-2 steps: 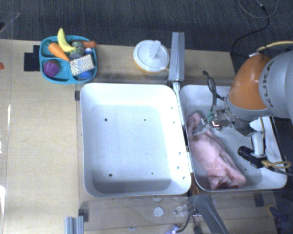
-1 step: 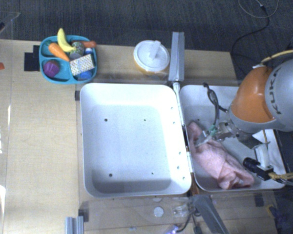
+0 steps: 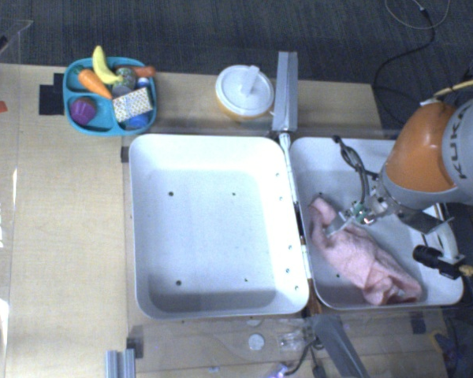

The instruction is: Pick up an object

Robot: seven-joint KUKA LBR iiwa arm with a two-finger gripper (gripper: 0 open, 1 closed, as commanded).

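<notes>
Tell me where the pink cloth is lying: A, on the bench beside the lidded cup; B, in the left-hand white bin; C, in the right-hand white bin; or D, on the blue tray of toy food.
C: the pink cloth lies crumpled on the floor of the right-hand bin, under the gripper.

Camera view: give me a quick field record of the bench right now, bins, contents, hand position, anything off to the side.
left bin: white, shallow, bare floor showing
right bin: white, holds a pink cloth
pink cloth: crumpled, lying in the near half of the right bin
hand: low over the cloth's upper end, contact unclear
arm: reaches in from the right
blue tray: beyond left bin, holds toy food
lidded cup: beyond the bins
</notes>
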